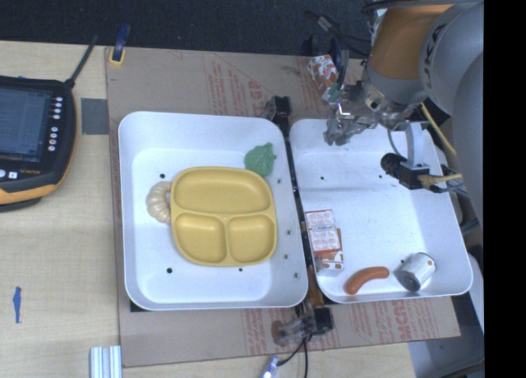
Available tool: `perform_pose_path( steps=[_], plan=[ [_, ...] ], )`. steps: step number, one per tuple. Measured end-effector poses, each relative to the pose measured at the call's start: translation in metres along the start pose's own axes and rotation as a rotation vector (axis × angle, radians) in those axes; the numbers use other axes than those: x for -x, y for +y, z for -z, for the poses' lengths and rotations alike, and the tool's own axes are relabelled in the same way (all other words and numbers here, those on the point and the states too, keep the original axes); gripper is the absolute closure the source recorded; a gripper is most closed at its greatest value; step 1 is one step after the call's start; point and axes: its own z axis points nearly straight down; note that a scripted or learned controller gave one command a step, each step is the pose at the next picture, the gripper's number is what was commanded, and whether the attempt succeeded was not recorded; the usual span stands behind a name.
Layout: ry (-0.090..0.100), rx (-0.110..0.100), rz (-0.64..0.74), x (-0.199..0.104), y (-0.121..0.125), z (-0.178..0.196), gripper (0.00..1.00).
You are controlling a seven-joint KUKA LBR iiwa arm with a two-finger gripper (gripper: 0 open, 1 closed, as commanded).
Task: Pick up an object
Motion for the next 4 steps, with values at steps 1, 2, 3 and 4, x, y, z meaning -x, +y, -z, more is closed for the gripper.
perform_pose_path(
  steps=[1, 2, 3, 4],
  plan=[
    [-0.002, -0.004, -0.001, 0.056, -0.054, -0.075, 1.00],
    [-0.002, -0.005, 0.002, 0.057, -0.054, -0.064, 1.00],
    [-0.002, -0.007, 0.003, 0.058, -0.054, -0.054, 1.00],
    [-0.001, -0.005, -0.001, 0.035, -0.090, -0.092, 1.00]
  ],
)
